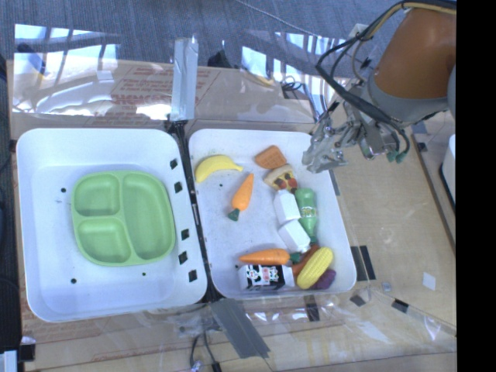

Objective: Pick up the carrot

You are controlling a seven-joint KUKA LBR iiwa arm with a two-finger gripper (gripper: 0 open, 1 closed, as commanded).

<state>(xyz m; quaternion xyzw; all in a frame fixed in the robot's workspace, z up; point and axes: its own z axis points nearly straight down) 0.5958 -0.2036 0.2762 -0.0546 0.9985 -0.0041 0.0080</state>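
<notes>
A small orange carrot [242,193] with a green stem end lies tilted in the upper middle of the right bin [208,231], just below the banana [216,166]. A second, longer carrot [265,256] lies flat near the bin's front, on top of a milk carton [266,276]. My gripper [320,152] hangs over the bin's upper right rim, to the right of the small carrot and apart from it. Nothing is seen in its grasp.
The right bin also holds an orange wedge [270,157], a pizza slice [282,179], a white block [290,221], a green bottle [307,210], corn [315,266] and a purple item. A green divided plate [124,217] sits in the left bin [39,161].
</notes>
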